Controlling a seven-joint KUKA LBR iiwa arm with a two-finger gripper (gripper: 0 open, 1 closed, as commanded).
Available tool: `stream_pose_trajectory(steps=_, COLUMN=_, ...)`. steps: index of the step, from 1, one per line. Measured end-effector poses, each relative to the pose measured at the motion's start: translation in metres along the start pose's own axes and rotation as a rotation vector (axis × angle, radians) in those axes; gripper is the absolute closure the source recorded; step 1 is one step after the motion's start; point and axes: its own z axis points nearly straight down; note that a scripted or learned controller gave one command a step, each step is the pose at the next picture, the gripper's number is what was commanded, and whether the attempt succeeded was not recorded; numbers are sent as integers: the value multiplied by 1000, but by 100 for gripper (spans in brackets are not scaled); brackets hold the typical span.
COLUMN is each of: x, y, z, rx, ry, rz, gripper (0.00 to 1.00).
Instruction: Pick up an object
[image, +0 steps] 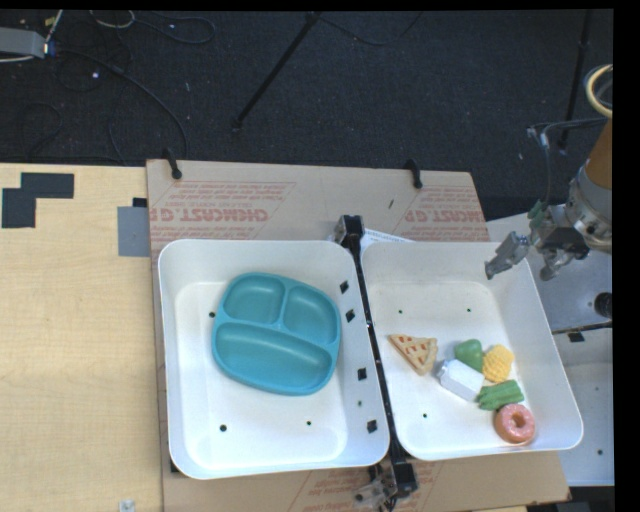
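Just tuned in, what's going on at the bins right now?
The arm is after an object but has nothing yet. Its gripper hangs over the upper right edge of the right bin. The toy food lies untouched low in that bin: a waffle wedge, a white bottle, corn, green pieces and a pink donut. The left bin holds a teal divided plate.

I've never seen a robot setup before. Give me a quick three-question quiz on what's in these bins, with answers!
1. True or false: the teal divided plate lies in the left bin.
2. Which item lies nearest the right bin's front corner? A) waffle wedge B) pink donut C) yellow corn
3. Fill in: the gripper hangs over the right bin's ___ edge.

Key: 1 true; 2 B; 3 far.
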Motion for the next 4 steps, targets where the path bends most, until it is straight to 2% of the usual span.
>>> stream_pose_trajectory(steps=1, x=1, y=2, z=-8, rx=-12, ry=-3, rz=-3, gripper=0)
stream_pose_trajectory(steps=2, x=2, y=3, z=57, rx=-7, ry=-1, rz=-3, gripper=0)
stream_pose_trajectory(steps=3, x=2, y=-8, z=109, rx=-7, ry=-1, rz=-2, gripper=0)
stream_pose_trajectory(steps=4, x=3, y=-8, z=163, rx=-7, ry=-1, rz=-2, gripper=0)
